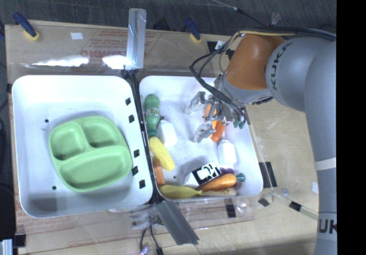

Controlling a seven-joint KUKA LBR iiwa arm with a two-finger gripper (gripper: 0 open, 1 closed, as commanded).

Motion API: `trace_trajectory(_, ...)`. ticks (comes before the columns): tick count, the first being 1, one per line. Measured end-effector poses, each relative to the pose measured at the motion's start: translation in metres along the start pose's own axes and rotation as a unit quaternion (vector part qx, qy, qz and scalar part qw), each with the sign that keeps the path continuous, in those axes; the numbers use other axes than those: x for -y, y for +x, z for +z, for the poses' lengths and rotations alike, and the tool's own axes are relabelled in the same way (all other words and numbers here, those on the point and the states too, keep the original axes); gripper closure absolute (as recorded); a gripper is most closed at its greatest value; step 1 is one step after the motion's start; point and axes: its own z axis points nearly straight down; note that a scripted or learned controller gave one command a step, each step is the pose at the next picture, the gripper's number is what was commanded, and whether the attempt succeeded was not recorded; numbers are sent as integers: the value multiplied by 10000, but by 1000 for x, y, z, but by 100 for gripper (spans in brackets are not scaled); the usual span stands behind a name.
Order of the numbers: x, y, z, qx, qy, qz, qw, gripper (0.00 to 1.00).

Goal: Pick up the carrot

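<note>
Bench: brown board under clear sheeting, bearing two white bins side by side; dark floor beyond the far edge.
Carrot: lies flat at the near wall of the right bin, toward its right corner, green end pointing right. Nothing grips it.
Beside carrot: a black-and-white block touches its upper left; a banana lies along the same wall just to its left.
Bottle: white, just above the carrot, between it and the claw.
Orange piece: small, just above the bottle, close against the claw's nearer finger; cannot tell what it is.
Gripper: over the middle of the right bin, well apart from the carrot. Fingers spread wide, pointing left, bare bin floor between them; holding nothing.
Arm: grey, orange band above the wrist, reaching in from the right over the bin's far right corner.
Corn: left part of the right bin, tilted.
Cucumber: above the corn, along the left wall.
Left bin: holds a green divided plate, set near its middle.
</note>
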Motion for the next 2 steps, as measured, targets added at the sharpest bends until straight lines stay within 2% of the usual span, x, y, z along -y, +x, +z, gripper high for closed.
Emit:
trace_trajectory(1,-1,-4,-16,57,17,-35,10000,100)
trace_trajectory(2,-3,-6,-27,78,23,-62,9999,100)
